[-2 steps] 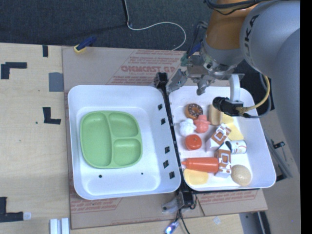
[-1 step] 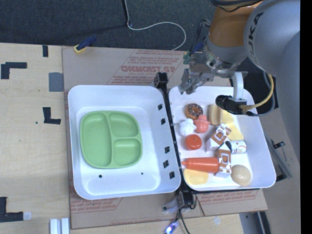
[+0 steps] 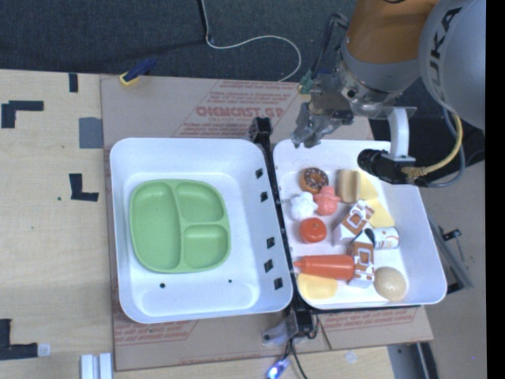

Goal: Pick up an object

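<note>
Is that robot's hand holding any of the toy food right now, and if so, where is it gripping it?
Nothing is held. The hand hangs over the far edge of the right bin, with nothing between its fingers.

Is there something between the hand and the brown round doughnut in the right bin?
Nothing visible. The hand hangs above the bin's far left corner, and the brown round doughnut lies just below it, uncovered.

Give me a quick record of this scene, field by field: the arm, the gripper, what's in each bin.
arm: reaches in from the right, above the right bin's far edge
gripper: over the right bin's far-left corner, nothing seen between its fingers
left bin: green divided plate
right bin: toy foods, including a doughnut, tomato, carrot, egg
</note>
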Controlling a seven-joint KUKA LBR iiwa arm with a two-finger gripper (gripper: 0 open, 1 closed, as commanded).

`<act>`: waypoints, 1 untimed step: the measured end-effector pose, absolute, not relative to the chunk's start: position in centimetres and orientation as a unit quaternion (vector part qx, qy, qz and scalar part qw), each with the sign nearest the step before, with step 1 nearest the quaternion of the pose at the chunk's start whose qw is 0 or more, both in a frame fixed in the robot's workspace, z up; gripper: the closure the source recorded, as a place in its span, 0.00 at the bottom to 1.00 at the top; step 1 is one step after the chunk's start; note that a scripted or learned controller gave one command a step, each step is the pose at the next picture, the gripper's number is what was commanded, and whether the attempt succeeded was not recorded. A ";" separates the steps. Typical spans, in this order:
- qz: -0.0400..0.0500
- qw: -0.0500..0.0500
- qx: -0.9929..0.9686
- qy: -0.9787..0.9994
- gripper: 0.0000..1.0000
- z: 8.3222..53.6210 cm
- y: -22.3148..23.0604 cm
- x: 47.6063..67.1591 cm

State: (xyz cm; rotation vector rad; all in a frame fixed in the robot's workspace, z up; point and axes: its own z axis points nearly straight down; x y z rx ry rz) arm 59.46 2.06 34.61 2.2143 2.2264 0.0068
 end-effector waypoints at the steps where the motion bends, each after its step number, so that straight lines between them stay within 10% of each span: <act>1: 0.000 -0.002 0.705 0.709 1.00 35.7 6.1 54.9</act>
